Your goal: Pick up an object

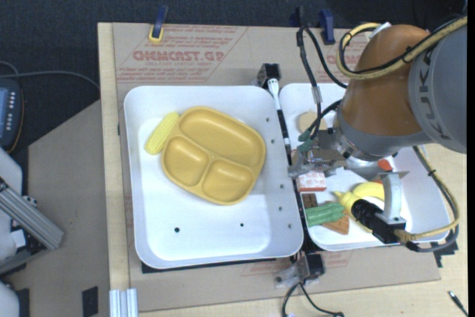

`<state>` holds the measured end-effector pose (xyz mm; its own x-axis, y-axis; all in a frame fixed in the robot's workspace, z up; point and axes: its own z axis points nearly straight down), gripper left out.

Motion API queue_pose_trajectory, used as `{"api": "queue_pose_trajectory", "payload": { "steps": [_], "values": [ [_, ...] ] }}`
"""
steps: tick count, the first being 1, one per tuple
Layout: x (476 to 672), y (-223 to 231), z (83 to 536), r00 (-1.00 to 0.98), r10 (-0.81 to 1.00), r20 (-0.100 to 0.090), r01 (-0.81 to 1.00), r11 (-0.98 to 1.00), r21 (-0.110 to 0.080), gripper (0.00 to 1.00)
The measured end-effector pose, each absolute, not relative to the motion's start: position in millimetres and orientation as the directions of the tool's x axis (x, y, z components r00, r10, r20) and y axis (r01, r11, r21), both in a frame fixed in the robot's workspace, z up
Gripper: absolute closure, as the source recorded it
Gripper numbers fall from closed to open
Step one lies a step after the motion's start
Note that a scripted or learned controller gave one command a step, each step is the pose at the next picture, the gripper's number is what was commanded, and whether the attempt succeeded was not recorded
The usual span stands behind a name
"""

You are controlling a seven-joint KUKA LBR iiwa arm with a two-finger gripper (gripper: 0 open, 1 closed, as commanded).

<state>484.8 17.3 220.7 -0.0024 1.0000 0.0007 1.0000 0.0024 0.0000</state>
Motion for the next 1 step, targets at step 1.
{"api": "queue_pose_trajectory", "payload": {
  "steps": [1],
  "values": [
    [493.1,2.7,233.0,0.001,1.0,-0.001,1.0,-0.001,0.002,1.0]
  ]
}}
